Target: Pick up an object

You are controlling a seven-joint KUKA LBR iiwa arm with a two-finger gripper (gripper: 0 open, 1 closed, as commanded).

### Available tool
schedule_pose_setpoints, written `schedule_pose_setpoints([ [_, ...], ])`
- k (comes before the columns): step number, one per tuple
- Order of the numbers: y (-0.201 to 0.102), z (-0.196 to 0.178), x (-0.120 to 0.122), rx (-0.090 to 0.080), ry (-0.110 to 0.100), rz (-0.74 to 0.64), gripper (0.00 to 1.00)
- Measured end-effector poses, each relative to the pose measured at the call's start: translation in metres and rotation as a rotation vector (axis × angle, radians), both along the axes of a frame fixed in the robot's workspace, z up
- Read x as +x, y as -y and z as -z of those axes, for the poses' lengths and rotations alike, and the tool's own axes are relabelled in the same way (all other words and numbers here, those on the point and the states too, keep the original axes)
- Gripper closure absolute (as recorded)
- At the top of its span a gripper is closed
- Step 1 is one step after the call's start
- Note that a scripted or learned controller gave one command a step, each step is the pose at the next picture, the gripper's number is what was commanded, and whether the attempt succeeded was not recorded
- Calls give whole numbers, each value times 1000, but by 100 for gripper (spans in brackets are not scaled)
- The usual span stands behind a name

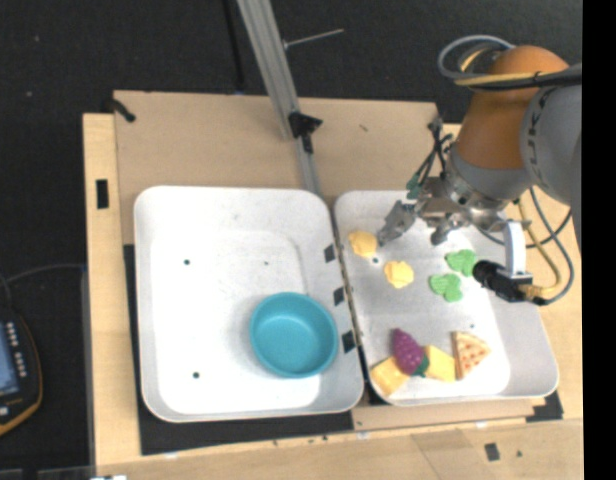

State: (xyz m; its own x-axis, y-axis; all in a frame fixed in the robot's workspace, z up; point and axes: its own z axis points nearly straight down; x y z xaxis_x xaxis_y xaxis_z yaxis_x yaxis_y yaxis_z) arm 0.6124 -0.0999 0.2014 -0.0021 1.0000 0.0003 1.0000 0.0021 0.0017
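Fingers of the gripper are standing spread and empty above the right bin, two yellow pieces lying just left below.

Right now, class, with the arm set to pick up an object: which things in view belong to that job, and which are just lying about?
Belong to the job:
gripper
yellow pieces
green pieces
purple grapes
pizza slice
right bin

Lying about:
blue bowl
left bin
handheld pendant
metal pole
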Motion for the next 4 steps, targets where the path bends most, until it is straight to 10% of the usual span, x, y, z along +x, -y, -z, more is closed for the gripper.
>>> schedule_pose_setpoints([
  [3,12,103,0,-2,-6,4,0],
  [4,14,88,2,-1,2,10,100],
])
